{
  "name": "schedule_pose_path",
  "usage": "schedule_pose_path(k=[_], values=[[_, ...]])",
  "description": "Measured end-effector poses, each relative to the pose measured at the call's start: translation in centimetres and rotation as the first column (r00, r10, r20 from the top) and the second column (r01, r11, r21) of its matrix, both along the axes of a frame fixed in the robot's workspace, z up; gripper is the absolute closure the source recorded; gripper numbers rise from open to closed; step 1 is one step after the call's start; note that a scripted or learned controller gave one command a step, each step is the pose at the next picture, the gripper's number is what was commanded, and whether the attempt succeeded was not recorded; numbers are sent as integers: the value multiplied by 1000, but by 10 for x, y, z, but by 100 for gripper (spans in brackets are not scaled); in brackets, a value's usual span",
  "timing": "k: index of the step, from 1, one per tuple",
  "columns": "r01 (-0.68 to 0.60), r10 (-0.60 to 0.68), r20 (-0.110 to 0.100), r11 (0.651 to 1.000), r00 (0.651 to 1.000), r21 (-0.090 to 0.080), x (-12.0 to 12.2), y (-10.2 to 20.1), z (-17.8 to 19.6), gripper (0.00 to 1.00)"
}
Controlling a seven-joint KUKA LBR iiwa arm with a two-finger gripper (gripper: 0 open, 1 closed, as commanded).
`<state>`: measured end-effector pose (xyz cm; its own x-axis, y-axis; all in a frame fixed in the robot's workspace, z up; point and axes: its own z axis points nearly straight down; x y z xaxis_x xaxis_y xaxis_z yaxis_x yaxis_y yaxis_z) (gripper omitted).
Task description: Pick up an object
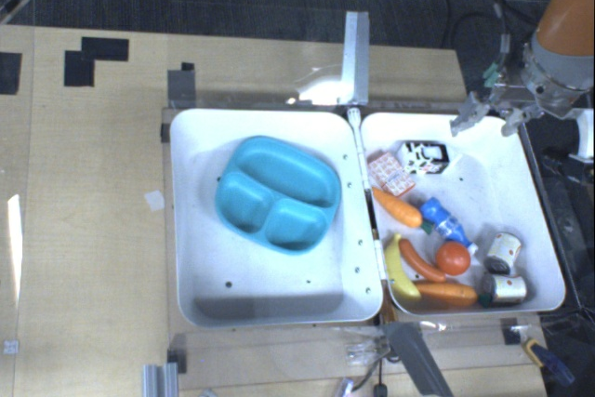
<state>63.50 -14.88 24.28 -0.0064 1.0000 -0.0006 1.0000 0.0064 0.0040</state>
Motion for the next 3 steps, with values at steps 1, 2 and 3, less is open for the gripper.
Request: schedule_pose_path(k=[1, 2, 3], values=[[-74, 74, 3, 997, 997, -1, -39, 2, -147, 0], [-28, 28, 14, 1000, 1000, -5, -104, 53, -151, 0], [-31, 31, 20, 1000, 999, -2, -102, 56, -141, 100]])
